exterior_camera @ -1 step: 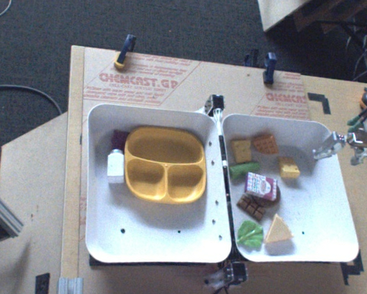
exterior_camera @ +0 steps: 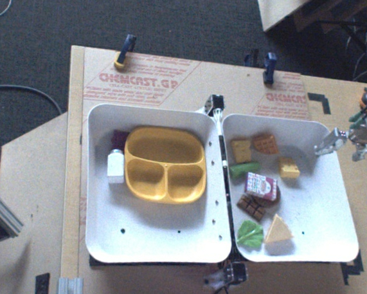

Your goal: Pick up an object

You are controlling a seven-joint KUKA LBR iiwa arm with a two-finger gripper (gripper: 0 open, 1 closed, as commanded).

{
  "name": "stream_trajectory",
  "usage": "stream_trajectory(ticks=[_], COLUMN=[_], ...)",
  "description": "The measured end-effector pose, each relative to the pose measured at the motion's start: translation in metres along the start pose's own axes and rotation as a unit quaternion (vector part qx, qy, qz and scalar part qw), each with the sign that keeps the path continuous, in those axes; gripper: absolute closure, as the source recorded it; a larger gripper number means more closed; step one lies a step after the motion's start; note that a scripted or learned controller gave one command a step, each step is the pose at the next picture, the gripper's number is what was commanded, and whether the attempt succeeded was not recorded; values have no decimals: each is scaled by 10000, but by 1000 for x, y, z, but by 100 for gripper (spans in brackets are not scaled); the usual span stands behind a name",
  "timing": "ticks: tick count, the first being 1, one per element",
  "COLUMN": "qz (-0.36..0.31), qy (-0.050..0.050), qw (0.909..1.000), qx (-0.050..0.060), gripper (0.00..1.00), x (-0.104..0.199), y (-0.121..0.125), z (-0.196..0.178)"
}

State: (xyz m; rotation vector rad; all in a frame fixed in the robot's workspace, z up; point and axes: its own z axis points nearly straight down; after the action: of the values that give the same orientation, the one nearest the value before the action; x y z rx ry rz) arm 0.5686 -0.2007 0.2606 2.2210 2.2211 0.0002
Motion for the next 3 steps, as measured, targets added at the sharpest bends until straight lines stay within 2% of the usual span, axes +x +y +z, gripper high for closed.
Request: stream_trajectory(ticks=[1, 3], qz=[0, 2], qy=[16, 14], qw=[10000, 10000], qx=[41, 36], gripper=[0, 0], x=[5, -6], y=[-8, -8], z=[59, 152])
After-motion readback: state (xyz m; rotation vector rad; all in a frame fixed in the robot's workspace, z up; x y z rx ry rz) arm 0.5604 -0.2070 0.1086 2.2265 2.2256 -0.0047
